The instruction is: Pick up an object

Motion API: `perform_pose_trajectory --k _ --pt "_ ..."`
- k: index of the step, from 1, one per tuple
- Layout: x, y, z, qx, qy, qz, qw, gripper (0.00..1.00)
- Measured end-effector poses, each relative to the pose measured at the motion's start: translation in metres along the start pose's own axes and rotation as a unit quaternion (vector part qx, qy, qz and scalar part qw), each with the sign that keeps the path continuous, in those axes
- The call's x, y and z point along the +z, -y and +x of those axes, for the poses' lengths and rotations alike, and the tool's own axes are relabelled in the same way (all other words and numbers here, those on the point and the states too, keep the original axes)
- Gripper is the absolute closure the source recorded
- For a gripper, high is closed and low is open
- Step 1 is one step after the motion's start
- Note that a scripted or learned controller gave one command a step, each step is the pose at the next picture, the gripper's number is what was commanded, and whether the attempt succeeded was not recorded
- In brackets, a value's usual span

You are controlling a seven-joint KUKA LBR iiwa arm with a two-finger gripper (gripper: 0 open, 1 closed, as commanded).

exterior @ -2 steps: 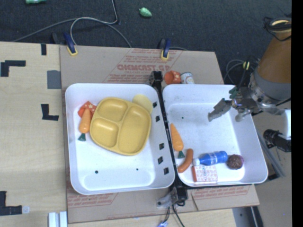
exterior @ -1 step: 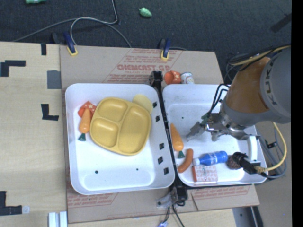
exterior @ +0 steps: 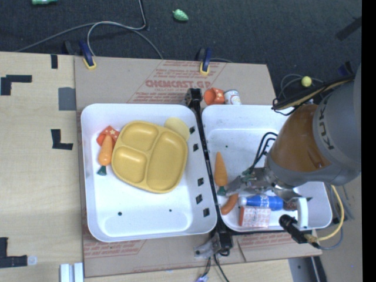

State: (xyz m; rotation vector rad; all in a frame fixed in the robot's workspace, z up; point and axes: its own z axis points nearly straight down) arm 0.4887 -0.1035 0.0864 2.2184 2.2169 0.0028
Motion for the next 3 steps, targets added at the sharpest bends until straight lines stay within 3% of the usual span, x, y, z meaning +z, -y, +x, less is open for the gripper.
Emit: perform_pose_trajectory --k 1,2,3 --pt "-0.011 -0.001 0.001 0.0 -0.001 -0.001 1.0 1.0" --pt "-0.098 -0.03 0.09 -0.002 -0.002 0.003 1.0 1.0" --pt "-0.097 -0.096 0.123 -0.001 -0.001 0.003 1.0 1.0"
